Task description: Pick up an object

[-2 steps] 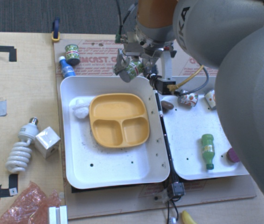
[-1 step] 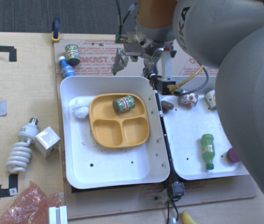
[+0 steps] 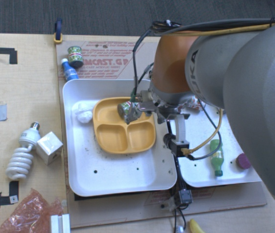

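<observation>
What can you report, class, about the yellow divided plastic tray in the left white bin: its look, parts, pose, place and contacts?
The yellow divided plastic tray is a rounded, smooth, glossy-looking dish, with raised ridges splitting it into three compartments: one long one at the top, two smaller ones below. It lies flat, right side up, on the floor of the left white bin, toward its upper right. The gripper hangs over its top compartment with a small dark object there; whether they touch the tray cannot be told. A white lump lies beside its left rim.

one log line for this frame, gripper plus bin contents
gripper: over yellow tray | grasp: cannot tell | left bin: tray, white lump | right bin: green bottle
</observation>
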